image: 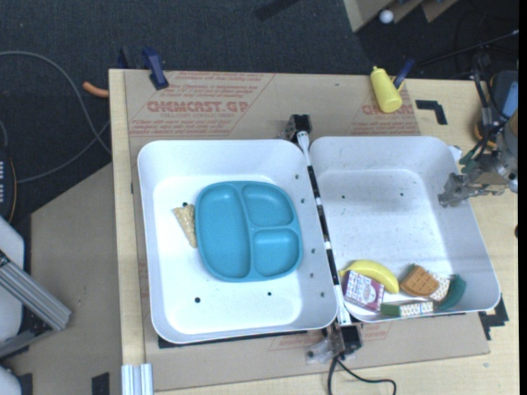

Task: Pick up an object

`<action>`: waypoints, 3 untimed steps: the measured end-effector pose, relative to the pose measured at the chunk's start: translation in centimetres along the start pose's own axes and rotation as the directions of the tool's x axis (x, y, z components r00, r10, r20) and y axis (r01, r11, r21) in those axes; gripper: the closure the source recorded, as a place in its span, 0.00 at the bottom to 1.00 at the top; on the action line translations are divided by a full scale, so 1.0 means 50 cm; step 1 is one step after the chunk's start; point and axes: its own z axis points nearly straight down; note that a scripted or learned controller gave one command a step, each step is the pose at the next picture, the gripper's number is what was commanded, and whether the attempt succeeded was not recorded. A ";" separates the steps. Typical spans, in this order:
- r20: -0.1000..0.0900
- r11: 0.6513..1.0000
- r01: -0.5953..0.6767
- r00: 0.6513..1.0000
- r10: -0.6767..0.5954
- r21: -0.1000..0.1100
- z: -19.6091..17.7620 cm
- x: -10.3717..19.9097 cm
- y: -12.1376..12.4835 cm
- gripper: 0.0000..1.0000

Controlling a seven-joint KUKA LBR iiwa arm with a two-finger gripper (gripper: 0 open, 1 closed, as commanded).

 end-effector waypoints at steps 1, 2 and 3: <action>-0.001 1.000 0.000 1.000 0.000 0.001 0.001 0.000 -0.001 0.00; -0.003 1.000 0.001 1.000 -0.001 0.004 0.225 0.210 -0.115 0.00; -0.001 1.000 -0.001 1.000 0.001 0.002 0.089 0.176 -0.115 0.00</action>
